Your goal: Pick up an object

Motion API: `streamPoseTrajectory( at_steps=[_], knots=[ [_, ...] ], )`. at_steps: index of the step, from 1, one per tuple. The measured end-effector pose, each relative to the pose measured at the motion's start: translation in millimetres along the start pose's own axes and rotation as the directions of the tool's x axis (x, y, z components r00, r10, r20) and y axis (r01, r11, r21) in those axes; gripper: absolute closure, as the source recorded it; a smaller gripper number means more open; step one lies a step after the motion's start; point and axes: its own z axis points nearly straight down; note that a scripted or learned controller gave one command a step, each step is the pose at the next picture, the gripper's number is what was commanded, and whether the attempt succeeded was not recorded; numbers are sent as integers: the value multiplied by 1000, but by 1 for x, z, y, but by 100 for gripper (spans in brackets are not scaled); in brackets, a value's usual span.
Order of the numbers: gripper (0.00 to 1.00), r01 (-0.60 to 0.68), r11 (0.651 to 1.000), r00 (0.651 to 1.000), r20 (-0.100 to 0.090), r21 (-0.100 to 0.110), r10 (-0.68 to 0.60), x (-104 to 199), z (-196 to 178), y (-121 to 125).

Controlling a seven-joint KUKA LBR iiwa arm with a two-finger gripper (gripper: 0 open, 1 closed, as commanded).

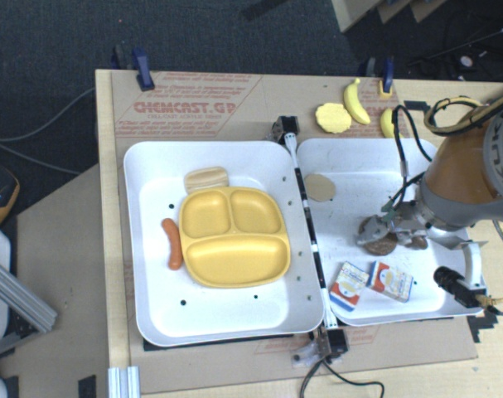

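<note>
brown lumpy object (what it is, I cannot tell) in right bin, at centre | gripper right over it, finger state cannot tell | two small cartons near front | yellow divided plate in left bin

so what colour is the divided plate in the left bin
Yellow. The three-compartment plastic plate shows clearly in the camera view, with an orange-red sausage beside it.

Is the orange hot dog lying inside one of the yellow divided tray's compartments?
No, the orange hot dog lies on the left white bin's floor beside the yellow divided tray.
</note>
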Motion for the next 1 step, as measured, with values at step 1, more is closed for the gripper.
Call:
streamPoseTrajectory(
  at_steps=[1],
  knots=[
    [100, 12, 1000, 1000, -3, -9, -12, 89, -95, 26]
  ],
)
